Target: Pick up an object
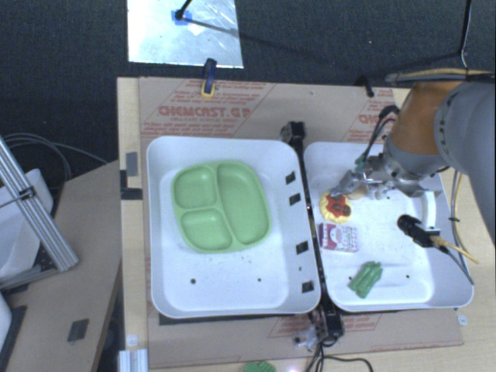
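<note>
nearest thing: small yellow-and-red toy (pixel 335 206), just down-left of the jaws (pixel 353 184)
jaws: can't tell if they're parted or closed

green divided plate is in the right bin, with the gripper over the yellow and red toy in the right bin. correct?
Not quite. The green divided plate lies in the left bin, not the right one. The rest holds: the camera view shows the gripper over the yellow and red toy in the right bin.
</note>
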You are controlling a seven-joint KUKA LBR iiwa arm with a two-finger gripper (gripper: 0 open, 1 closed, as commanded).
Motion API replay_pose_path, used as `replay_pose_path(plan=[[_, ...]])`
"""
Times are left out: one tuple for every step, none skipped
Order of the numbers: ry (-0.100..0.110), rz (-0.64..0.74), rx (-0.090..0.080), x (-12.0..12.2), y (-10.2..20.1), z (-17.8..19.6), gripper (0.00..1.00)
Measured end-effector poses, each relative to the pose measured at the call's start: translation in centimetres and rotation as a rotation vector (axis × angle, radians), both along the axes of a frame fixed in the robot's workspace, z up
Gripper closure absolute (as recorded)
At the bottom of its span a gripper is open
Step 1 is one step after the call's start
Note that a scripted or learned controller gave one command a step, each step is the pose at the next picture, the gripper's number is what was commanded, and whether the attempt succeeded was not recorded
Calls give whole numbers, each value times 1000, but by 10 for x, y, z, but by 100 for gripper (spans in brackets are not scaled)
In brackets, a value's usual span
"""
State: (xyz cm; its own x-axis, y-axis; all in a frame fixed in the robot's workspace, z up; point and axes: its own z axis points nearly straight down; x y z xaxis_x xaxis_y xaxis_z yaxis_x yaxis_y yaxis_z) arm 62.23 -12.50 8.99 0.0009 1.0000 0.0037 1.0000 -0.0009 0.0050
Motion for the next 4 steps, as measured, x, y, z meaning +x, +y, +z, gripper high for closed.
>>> replay_pose_path(plan=[[-19,1,-4,-11,-1,3,0],[-19,0,-7,-32,0,2,0],[-13,2,-12,-66,37,0,0],[-16,-1,-8,-80,35,0,0]])
